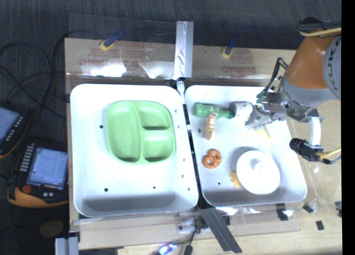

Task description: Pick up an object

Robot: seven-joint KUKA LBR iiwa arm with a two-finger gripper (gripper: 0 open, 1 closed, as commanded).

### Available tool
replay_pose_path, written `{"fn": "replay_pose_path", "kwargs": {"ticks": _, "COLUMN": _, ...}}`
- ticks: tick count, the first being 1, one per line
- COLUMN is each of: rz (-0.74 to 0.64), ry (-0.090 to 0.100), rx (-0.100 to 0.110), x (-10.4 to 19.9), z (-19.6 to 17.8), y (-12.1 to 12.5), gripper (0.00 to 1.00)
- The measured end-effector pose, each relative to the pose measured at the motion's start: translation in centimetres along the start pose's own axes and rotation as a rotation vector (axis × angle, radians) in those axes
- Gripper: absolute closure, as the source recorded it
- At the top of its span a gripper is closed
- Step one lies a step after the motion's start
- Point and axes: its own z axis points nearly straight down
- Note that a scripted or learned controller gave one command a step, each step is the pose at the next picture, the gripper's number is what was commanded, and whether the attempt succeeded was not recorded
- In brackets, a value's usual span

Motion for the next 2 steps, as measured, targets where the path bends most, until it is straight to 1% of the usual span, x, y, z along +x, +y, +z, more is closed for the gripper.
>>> {"fn": "replay_pose_path", "kwargs": {"ticks": 1, "rz": 0.000, "ry": 0.000, "rx": 0.001, "x": 0.0, "z": 0.0, "y": 0.0, "gripper": 0.00}}
{"fn": "replay_pose_path", "kwargs": {"ticks": 2, "rz": 0.060, "ry": -0.006, "rx": -0.026, "x": -2.0, "z": 8.2, "y": 5.5, "gripper": 0.00}}
